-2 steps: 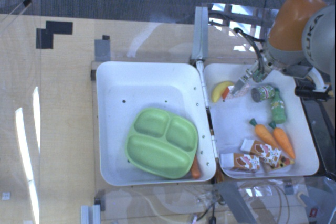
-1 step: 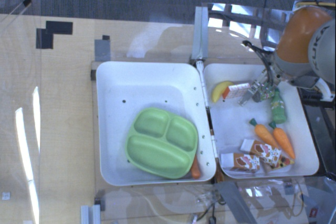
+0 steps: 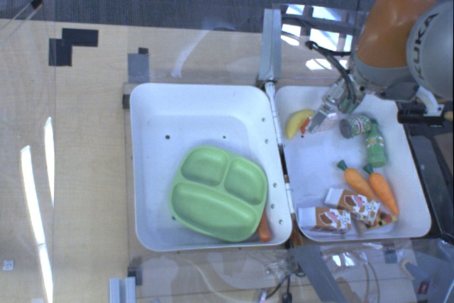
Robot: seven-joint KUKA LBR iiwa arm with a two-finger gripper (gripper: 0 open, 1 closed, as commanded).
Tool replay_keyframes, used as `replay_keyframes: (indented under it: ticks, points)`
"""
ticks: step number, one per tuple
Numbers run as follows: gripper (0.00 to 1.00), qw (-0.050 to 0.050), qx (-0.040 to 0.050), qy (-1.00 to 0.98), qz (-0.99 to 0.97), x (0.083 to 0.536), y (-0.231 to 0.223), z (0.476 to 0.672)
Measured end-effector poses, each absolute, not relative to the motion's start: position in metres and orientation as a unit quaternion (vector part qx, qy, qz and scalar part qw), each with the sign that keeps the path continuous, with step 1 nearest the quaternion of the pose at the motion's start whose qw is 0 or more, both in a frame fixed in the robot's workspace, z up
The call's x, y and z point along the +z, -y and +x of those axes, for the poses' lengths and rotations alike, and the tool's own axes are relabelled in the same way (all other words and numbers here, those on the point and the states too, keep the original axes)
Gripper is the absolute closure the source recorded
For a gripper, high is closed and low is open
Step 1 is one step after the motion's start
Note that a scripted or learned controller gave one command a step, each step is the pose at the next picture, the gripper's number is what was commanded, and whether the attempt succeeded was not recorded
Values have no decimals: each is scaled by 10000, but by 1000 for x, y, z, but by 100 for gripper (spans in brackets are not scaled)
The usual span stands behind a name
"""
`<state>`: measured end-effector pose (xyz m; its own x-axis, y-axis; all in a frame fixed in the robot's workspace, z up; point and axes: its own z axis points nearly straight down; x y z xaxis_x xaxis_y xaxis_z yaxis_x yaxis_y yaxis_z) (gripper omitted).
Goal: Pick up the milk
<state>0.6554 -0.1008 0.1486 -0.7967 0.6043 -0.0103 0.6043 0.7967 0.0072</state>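
Observation:
Two small brown-and-white milk cartons lie at the front of the right bin, one lying flat and one tilted beside it. My gripper hangs low over the back of that bin, right next to a yellow banana. It is well away from the cartons, which lie toward the bin's near edge. Nothing shows in the gripper.
A green bottle lies just right of the gripper, with two orange carrots between it and the cartons. The left bin holds a green divided plate and a carrot at its front right corner.

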Motion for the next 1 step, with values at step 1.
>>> replay_keyframes:
  ticks: [1]
  points:
    - [0, 59, 7, -9633, 2684, 98, 156, 622]
